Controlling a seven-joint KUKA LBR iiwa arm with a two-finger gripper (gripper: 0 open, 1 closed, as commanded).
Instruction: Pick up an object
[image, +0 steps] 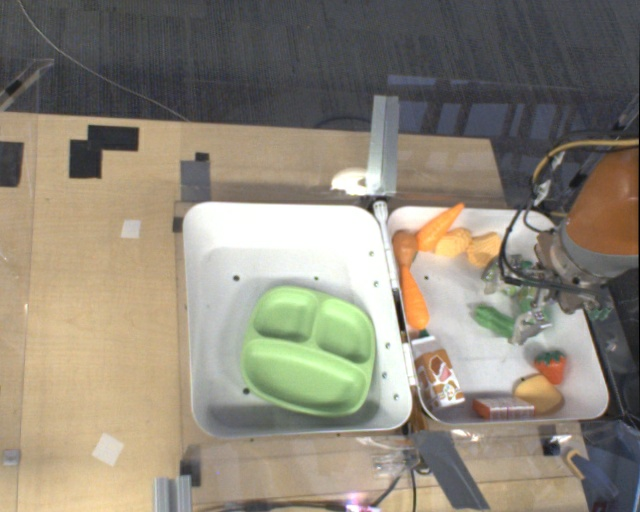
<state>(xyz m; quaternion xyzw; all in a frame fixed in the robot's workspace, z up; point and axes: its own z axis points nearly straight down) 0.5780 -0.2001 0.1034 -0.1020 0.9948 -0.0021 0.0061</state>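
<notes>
In the right bin (590, 405), the gripper (528, 325) hangs low over the floor, just beside a green bean pod (492, 320). Whether it is spread or pressed together cannot be told. A strawberry (550, 366) lies nearby. The left bin (210, 240) holds a green divided plate (310, 350).

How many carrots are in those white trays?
2, both in the right bin: one carrot along its left wall, another carrot near the top. The arm may hide more.

Green divided plate (310, 350) in a white bin (215, 300); orange carrot (414, 300), red strawberry (550, 366)
</notes>
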